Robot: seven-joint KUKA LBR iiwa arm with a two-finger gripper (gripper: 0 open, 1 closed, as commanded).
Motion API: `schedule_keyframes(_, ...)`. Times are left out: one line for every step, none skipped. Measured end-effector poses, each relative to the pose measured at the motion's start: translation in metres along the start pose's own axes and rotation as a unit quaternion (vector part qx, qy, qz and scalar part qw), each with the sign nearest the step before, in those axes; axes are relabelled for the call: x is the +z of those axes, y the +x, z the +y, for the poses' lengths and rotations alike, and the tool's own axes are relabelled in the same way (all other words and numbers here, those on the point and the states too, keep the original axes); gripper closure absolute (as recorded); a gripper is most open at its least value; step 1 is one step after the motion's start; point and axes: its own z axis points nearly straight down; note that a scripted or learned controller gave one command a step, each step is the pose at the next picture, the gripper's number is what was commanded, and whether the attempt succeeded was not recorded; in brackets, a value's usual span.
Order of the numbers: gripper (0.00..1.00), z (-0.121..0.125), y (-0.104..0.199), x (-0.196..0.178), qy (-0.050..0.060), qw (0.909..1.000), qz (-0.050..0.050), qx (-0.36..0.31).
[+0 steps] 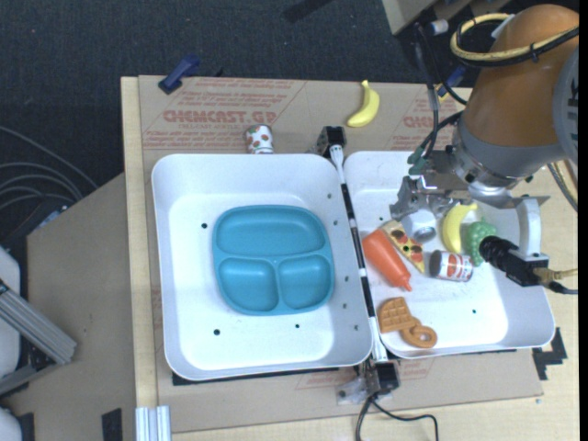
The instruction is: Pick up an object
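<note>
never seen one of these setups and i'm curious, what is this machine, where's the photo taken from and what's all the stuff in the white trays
This is a robot arm, grey with an orange band, reaching in from the right. One camera fixed above the bench looks down at a slant.

Its gripper hangs over the right bin. I cannot tell whether it grips anything.

The bench bears two shallow white bins side by side. The left bin holds a blue divided plate. The right bin holds toy food: an orange carrot, a yellow banana, something green, a small can, a waffle and a pretzel.

Behind the bins lie another banana and a small cup.
</note>
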Motion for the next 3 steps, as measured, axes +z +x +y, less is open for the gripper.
schedule_keyframes(1.00, 0.021, -0.034, 0.013, -0.002, 1.0000, -0.001, 0.001)
schedule_keyframes(1.00, 0.060, -0.064, 0.019, -0.002, 1.0000, -0.001, 0.001)
schedule_keyframes(1.00, 0.010, -0.012, 0.026, 0.000, 1.0000, 0.000, 0.000)
